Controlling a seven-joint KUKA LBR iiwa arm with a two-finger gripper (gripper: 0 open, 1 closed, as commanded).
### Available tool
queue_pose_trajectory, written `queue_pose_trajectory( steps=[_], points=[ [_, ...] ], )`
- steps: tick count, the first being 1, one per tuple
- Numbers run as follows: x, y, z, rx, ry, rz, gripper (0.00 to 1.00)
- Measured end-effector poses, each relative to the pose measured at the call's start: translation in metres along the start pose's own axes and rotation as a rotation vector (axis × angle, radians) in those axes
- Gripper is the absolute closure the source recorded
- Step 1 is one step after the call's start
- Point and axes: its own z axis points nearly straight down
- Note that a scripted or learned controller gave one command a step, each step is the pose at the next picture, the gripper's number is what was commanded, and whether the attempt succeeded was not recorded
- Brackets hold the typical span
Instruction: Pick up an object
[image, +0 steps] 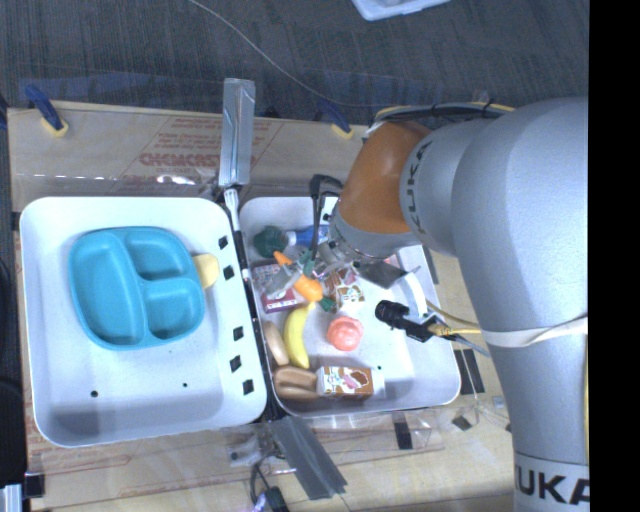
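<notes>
The right bin (432, 378) holds several small items. Among them are a yellow banana (296, 336), a pink-red round fruit (345, 333), an orange carrot (306, 287), a brown milk carton (346, 381) and a bread roll (292, 380). There are also a dark green item (269, 241) and a clear packet (274, 284). My gripper (322, 262) hangs under the orange band, low over the back middle of this bin. It is right beside the carrot and a small printed carton (347, 292). The wrist hides its tips.
The left bin (130, 412) carries a blue divided tray (135, 285) with a pale yellow item (206, 269) at its right edge. A black plug and cable (398, 317) stick out from the arm over the right bin. The grey arm covers the bin's back right corner.
</notes>
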Motion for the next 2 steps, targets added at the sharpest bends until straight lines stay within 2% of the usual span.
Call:
queue_pose_trajectory(
  steps=[1,2],
  points=[
    [0.001,0.002,-0.011,-0.002,0.001,-0.006,1.00],
    [0.046,0.077,-0.097,0.003,0.001,0.208,1.00]
  ],
)
